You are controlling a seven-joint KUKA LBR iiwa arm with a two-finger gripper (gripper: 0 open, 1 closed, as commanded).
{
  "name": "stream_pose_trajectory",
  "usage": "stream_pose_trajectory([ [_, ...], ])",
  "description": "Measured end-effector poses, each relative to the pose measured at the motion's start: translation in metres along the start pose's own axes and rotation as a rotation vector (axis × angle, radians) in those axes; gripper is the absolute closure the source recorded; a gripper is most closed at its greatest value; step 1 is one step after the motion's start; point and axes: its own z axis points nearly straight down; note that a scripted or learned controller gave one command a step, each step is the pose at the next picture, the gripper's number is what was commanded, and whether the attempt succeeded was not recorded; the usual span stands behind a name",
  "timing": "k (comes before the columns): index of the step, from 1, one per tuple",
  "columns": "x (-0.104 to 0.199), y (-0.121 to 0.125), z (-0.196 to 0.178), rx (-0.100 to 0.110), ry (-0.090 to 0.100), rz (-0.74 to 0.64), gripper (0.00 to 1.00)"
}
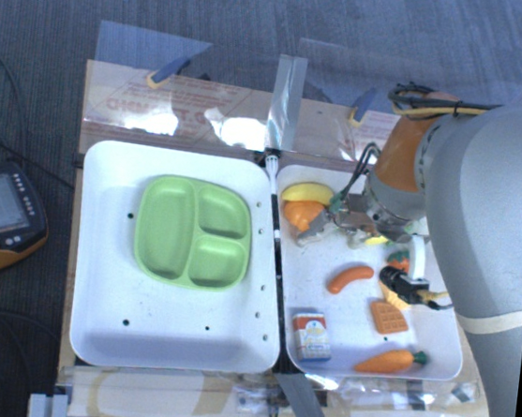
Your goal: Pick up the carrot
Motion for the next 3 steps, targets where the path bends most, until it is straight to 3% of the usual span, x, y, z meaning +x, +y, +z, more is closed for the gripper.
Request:
stream_pose_trajectory([
  [1, -0.0073, 0.0173, 0.001, 0.036, 0.006, -0.194, 0.0],
  [2, -0.0048, 0.0201, 0.0027, 0.099, 0.022, 0.122, 0.0],
  [3, 0.0026, 0.0141, 0.0039, 0.137, 0.013, 0.413, 0.0],
])
